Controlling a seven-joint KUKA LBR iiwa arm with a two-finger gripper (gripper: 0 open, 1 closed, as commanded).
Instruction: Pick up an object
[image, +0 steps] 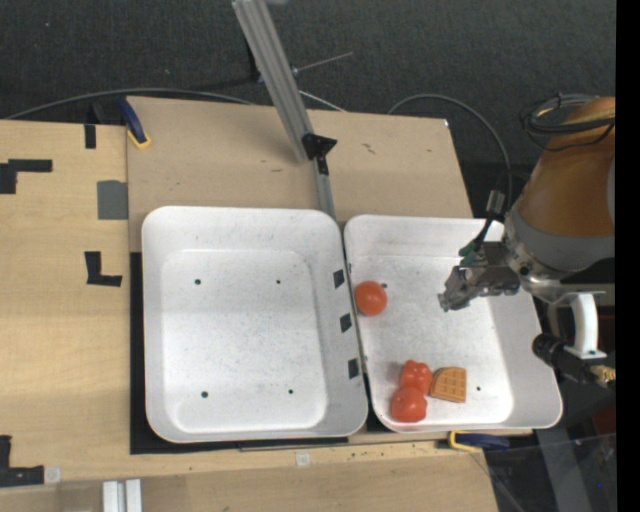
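Observation:
The right bin (400, 235) holds a round red-orange ball (371, 298) close to its left wall. Two red pieces (411, 391) lie pressed together near the bin's front edge, with a tan waffle-like piece (450, 384) touching their right side. My gripper (456, 297) hangs over the right half of this bin, well right of the ball and above the waffle piece. It is dark and small in the camera view, and nothing shows between its fingers.
The left bin (165, 240) sits beside the right one, a raised divider between them. A grey metal pole (285, 85) slants in from the top and ends at the bins' back edge. Cables run behind the bench.

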